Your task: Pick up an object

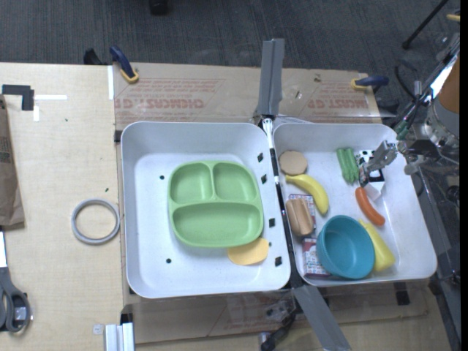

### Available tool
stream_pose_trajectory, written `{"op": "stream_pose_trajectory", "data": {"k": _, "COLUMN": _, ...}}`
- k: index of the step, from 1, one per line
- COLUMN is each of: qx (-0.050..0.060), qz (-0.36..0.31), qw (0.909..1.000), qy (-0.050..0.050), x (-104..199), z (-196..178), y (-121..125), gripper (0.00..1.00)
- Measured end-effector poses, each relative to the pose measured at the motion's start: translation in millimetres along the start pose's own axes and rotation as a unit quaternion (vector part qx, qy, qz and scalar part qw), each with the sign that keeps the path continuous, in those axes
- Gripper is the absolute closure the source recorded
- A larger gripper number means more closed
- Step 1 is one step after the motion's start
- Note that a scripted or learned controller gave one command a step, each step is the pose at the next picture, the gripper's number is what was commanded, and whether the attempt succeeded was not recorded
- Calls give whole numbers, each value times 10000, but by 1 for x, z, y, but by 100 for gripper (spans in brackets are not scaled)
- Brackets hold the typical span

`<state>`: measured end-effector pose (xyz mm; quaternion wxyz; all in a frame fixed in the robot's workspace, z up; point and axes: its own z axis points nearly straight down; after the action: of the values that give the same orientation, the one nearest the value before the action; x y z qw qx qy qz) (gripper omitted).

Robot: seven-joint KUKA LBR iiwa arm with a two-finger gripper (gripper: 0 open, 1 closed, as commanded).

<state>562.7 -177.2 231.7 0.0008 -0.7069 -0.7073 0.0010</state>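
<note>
The gripper [374, 164] hangs over the right bin [409, 269]; its opening cannot be told. Beside it lies a green vegetable [347, 164], below an orange carrot [370, 206]; a teal bowl [345, 247] sits nearer the front.

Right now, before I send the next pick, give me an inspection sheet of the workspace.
Surface: wooden bench bearing two white bins side by side.
Job's things: left bin holds a green divided plate and a yellow disc. Right bin holds a banana, blue bowl, orange carrot, green vegetable, tan round piece, brown block.
Clutter: tape ring, scissors on the bench.
Claw: claw low over the right bin, beside the green vegetable.
Cables: dark cables at right.
Surroundings: grey carpet.
</note>
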Motion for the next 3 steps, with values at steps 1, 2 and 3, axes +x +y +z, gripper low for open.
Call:
{"op": "stream_pose_trajectory", "data": {"k": 1, "qx": -13, "qz": -527, "qw": 9986, "qy": -4, "x": 17, "z": -62, "y": -12, "gripper": 0}}
{"op": "stream_pose_trajectory", "data": {"k": 2, "qx": -4, "qz": -871, "qw": 9962, "qy": -1, "x": 56, "z": 118, "y": 27, "gripper": 0}}
{"op": "stream_pose_trajectory", "data": {"k": 3, "qx": -24, "qz": -1992, "qw": 9800, "qy": -6, "x": 77, "z": 139, "y": 42, "gripper": 0}}
